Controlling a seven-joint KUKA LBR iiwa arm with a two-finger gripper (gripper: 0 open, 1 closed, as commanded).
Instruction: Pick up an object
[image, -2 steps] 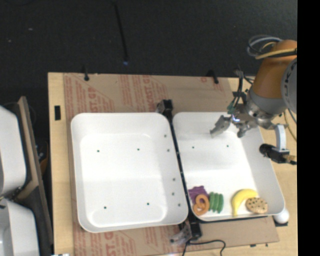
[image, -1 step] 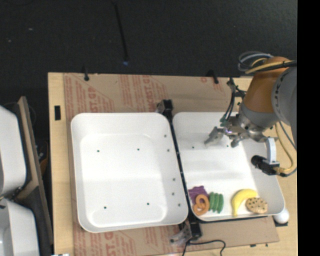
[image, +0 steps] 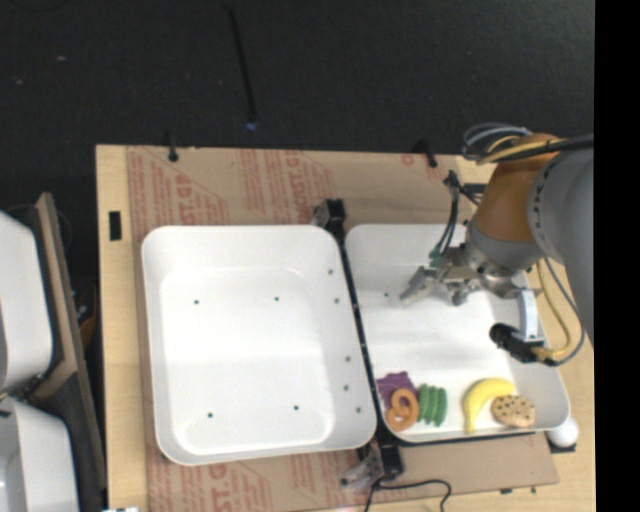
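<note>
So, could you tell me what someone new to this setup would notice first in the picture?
Probably the grey arm with its orange band, reaching in from the right, its gripper over the upper part of the right bin. Next, the small colourful cluster along that bin's near edge: a purple piece, an orange ring, a green item, a yellow banana and a cookie. The left bin is a broad white expanse.

Bench (image: 230, 185); two white bins (image: 250, 340)

Open floor across the right bin (image: 440, 345), toys (image: 455, 405) crowded along its near wall.
</note>
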